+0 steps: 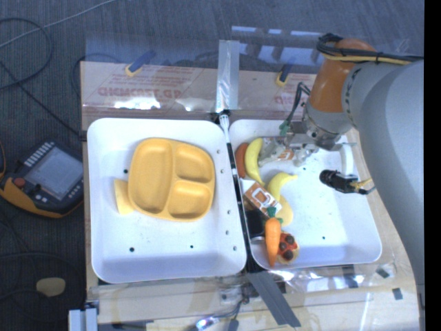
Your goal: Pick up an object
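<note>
In the right bin, upper part: the gripper (293, 150) is hanging low over the white floor, just right of a banana.
Arm: the grey arm with its orange band (331, 81) is reaching in from the upper right of the frame.
Gripper state: blurred; I cannot tell from this view whether it is open, closed or gripping anything.
Right bin (344, 243): toys are crowding its left side; the right half is showing bare white floor.
Upper banana (253, 158): lying curved along the bin's upper left, just left of the gripper, a reddish-brown piece touching its left side.
Second banana (281, 182): sitting just below the gripper, near the bin's middle.
Orange-and-white packet (262, 198): lying between the two bananas, lower down.
Carrot (273, 238): lying lengthwise at the bin's lower left, green top pointing up-frame.
Left bin (110, 254): holding a yellow divided plate (171, 178), centred, with a pale yellow piece showing at its left edge.
Far left of frame: a handheld control pendant (45, 178) is resting on the floor.
</note>
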Controlling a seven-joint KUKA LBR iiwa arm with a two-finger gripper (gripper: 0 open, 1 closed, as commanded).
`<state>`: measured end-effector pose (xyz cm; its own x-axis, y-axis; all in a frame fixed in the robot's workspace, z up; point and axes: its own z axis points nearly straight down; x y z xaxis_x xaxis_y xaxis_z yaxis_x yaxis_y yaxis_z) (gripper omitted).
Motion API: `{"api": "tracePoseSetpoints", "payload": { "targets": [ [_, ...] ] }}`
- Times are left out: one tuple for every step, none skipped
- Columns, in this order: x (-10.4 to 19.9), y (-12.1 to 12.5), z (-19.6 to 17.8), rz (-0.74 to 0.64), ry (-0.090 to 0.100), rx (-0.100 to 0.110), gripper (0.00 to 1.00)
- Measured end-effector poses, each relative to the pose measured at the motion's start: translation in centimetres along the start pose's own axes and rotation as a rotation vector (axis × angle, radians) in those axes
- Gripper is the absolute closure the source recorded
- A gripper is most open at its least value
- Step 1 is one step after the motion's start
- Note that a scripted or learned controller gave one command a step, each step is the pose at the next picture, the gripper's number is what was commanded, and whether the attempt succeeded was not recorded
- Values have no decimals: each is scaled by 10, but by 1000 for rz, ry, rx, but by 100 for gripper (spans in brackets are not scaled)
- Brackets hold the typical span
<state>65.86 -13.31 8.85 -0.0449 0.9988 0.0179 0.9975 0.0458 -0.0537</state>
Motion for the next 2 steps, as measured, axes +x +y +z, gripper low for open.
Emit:
{"api": "tracePoseSetpoints", "payload": {
  "targets": [
    [0, -2, -6, -1, -7, 6, 100],
    [-5, -117, 3, -125, -25, -63, 100]
  ]
}}
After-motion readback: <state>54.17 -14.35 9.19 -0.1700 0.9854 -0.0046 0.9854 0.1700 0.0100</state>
